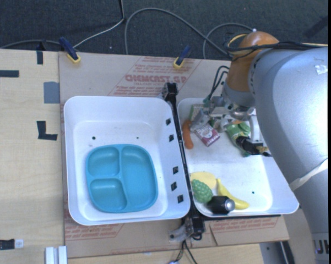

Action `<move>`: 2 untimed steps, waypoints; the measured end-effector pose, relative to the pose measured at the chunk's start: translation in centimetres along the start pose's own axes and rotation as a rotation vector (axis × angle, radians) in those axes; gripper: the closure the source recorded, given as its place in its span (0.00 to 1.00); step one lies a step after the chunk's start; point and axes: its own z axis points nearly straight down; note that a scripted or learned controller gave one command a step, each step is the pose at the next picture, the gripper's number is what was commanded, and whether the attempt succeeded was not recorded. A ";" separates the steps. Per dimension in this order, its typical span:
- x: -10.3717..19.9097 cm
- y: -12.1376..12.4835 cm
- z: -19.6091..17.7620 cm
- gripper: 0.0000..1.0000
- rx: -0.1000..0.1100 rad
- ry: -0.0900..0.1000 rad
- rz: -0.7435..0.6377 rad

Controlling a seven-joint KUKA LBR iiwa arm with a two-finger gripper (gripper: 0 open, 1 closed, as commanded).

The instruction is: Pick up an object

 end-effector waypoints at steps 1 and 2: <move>0.1 0.0 -0.9 1.00 -0.004 -0.001 0.005; 5.2 -8.4 -9.8 1.00 -0.031 0.009 -0.001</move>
